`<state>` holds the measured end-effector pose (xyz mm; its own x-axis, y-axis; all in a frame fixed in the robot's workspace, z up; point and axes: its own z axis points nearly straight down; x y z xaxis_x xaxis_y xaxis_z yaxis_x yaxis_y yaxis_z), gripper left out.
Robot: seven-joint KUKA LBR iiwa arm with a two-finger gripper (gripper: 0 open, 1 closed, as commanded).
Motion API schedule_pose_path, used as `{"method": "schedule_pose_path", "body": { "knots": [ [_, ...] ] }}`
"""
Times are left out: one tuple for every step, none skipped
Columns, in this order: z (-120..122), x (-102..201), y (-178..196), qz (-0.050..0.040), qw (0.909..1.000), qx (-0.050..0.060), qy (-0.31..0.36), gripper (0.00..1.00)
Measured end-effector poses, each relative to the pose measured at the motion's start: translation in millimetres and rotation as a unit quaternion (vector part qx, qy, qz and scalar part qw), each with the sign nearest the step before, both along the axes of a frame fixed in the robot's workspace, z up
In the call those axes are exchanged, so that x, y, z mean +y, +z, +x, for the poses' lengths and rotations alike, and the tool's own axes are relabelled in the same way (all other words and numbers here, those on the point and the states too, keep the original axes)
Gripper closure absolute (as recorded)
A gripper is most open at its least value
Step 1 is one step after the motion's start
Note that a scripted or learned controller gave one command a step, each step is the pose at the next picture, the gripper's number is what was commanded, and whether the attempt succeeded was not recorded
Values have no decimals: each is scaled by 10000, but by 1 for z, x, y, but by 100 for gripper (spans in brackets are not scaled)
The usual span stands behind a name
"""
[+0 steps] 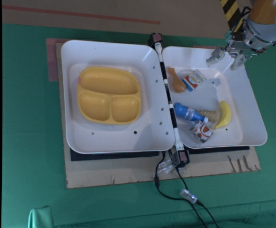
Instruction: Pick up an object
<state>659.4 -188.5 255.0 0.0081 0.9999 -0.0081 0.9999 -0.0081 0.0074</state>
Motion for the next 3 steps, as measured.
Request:
{"method": "schedule_pose_path", "body": {
  "knots": [
    [24, 40, -68, -5, 10000, -26, 20, 0],
    [4, 67, -68, -1, 10000, -23, 19, 0],
    [7, 64, -49, -35, 9999, -110, -11, 100]
  ]
}}
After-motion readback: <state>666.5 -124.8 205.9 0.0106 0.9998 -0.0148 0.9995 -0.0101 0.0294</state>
